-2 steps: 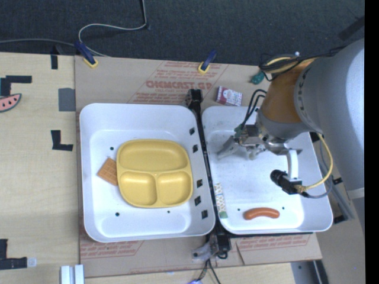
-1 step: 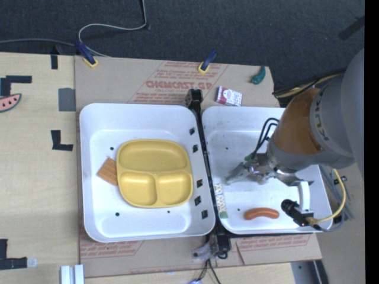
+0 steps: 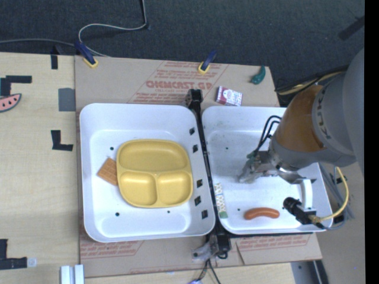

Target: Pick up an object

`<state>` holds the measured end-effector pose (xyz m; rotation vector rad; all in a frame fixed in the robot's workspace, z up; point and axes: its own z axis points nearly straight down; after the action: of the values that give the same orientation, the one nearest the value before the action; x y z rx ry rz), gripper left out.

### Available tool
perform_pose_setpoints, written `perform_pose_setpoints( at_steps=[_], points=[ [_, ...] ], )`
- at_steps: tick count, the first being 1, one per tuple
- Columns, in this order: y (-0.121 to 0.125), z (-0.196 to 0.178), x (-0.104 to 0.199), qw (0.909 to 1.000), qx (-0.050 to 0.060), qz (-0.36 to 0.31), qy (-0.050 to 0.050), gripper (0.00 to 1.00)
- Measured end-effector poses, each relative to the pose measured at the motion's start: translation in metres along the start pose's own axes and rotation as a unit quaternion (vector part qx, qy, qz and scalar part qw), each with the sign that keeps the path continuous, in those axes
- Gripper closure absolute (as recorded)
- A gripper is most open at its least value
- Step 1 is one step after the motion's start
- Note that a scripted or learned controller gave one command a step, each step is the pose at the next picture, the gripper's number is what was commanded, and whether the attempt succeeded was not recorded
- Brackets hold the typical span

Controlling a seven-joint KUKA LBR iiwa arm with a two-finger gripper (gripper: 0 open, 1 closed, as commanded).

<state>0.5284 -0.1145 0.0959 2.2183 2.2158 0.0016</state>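
A toy sausage point(image 3: 262, 214), orange-red, lies near the front wall of the right bin point(image 3: 228, 123). My gripper point(image 3: 250, 173) hangs low over the middle of that bin, a short way behind the sausage and apart from it. I see nothing between its fingers. In the left bin point(image 3: 95, 123) a yellow divided plate point(image 3: 155, 173) lies flat, and a tan cracker-like square point(image 3: 108, 171) pokes out from under its left edge.
A small red and white packet point(image 3: 228, 96) lies on the cardboard behind the right bin. Blue and yellow clamps point(image 3: 206, 64) hold the cardboard's back edge, and a green clip point(image 3: 258, 74) sits at its right corner. The arm's grey body covers the right bin's right side.
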Motion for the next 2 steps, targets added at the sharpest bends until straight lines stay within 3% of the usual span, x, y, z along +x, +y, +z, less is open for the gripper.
perform_pose_setpoints(
  at_steps=[1,2],
  points=[
    [-0.0001,0.0001,0.0001,1.0,0.0,0.0,0.0,0.0],
    [0.0001,-0.0091,0.0006,1.0,0.001,-0.001,0.001,1.0]
  ],
)
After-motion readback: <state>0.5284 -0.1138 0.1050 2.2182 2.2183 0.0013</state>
